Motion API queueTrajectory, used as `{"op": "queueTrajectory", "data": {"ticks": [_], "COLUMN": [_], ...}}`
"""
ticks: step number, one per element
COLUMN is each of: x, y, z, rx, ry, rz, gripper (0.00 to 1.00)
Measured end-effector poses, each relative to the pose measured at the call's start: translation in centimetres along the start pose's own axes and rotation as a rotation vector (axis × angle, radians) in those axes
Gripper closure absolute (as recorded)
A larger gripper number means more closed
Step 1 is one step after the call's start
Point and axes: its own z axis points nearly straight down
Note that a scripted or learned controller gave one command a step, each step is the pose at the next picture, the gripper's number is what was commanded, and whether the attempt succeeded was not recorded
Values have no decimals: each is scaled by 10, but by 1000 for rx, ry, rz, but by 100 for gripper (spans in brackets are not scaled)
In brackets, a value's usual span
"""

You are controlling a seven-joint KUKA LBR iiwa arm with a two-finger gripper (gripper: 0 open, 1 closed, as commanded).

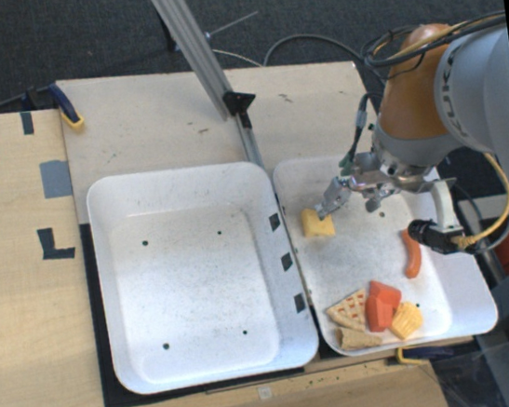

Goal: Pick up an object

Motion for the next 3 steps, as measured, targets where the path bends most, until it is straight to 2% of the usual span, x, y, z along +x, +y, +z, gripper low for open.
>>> {"op": "queueTrajectory", "data": {"ticks": [1,2,3], "x": [1,2,-6], "y": [2,4,7], "z": [64,51,3], "rx": [0,-5,-12], "ry": [0,1,-1], "rz": [0,-2,1], "gripper": [0,100,100]}}
